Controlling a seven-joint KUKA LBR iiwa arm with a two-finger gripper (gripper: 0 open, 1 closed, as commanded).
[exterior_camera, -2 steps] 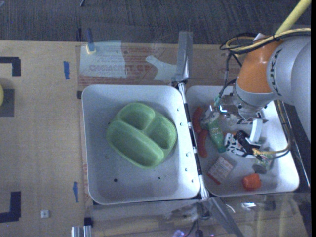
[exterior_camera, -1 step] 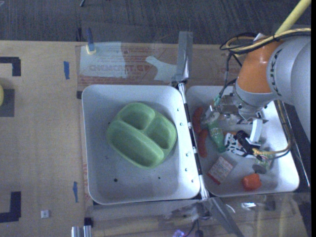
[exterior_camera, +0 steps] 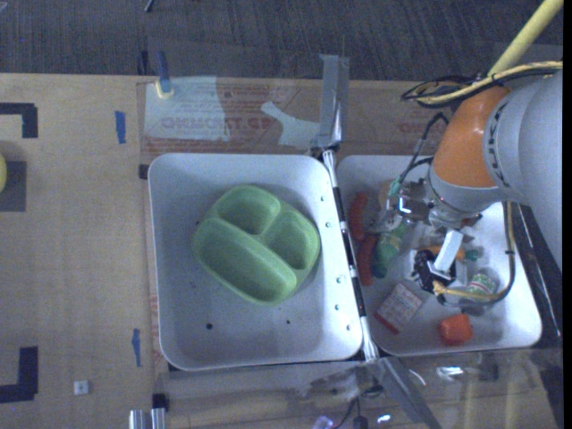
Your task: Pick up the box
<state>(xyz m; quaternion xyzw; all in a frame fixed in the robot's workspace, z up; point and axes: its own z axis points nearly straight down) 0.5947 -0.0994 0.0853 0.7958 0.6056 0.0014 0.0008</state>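
The box (exterior_camera: 399, 307) is a small flat red-and-white carton lying near the front of the right bin (exterior_camera: 523, 324). It lies free, with nothing touching it from above. My gripper (exterior_camera: 402, 211) hangs over the middle of the same bin, beyond the box and slightly to its right, under the orange-banded wrist (exterior_camera: 472, 146). The wrist body hides the space between its tips. A green bottle (exterior_camera: 386, 253) lies between the gripper and the box.
Two red-orange pepper shapes (exterior_camera: 358, 213) (exterior_camera: 365, 259) lie along the right bin's left wall. An orange-red lump (exterior_camera: 456, 329) and a green-white packet (exterior_camera: 483, 284) sit at its front right. The left bin (exterior_camera: 179, 311) holds a green divided plate (exterior_camera: 257, 242).
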